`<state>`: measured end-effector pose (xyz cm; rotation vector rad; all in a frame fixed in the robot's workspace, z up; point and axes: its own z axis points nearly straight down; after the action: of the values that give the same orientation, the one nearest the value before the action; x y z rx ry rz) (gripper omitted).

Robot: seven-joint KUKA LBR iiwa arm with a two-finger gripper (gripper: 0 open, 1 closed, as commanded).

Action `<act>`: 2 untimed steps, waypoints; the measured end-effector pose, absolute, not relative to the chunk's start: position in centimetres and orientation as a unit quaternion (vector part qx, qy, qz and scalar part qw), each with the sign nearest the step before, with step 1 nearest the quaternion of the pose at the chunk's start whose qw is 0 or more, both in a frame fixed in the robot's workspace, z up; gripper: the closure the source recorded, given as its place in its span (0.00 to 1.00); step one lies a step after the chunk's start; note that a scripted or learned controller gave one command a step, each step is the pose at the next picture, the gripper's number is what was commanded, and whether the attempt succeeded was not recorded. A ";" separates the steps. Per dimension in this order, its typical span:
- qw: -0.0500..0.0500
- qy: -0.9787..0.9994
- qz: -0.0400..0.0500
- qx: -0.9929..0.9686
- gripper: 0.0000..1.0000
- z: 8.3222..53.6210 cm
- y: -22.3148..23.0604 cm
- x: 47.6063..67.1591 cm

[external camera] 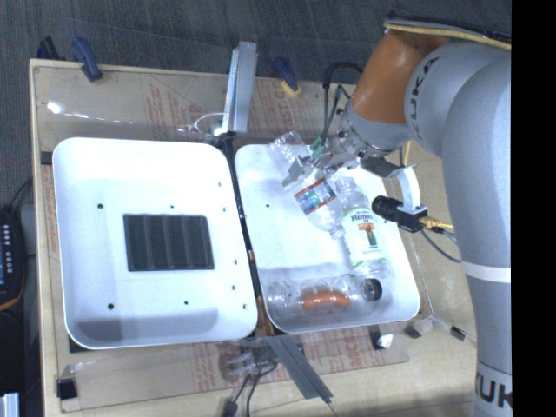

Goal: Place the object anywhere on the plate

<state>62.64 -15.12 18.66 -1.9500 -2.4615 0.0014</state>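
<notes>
A dark grey ribbed plate (168,241) lies flat in the middle of the left bin (87,181). The right bin (261,233) holds several clear plastic bottles: one with a red and blue label (314,198), one with a white label (365,234), and one lying along the front wall with an orange piece inside (323,298). My gripper (309,163) is low over the back of the right bin, right at the top end of the red-and-blue-label bottle. The wrist hides how it meets the bottle. A crumpled clear bottle (285,150) sits just left of the gripper.
A metal bar (241,81) stands up at the back between the bins. Blue clamps (85,57) grip the bench's back edge. A black cylinder on a bracket (395,209) juts over the right bin's right rim. Cables hang near the wrist.
</notes>
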 end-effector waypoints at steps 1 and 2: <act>-0.001 -0.852 0.000 -0.524 1.00 26.5 -8.5 58.2; 0.001 -0.825 0.001 -0.565 1.00 28.5 -3.1 55.3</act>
<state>55.26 -3.09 28.47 -1.7746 -2.5902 0.0028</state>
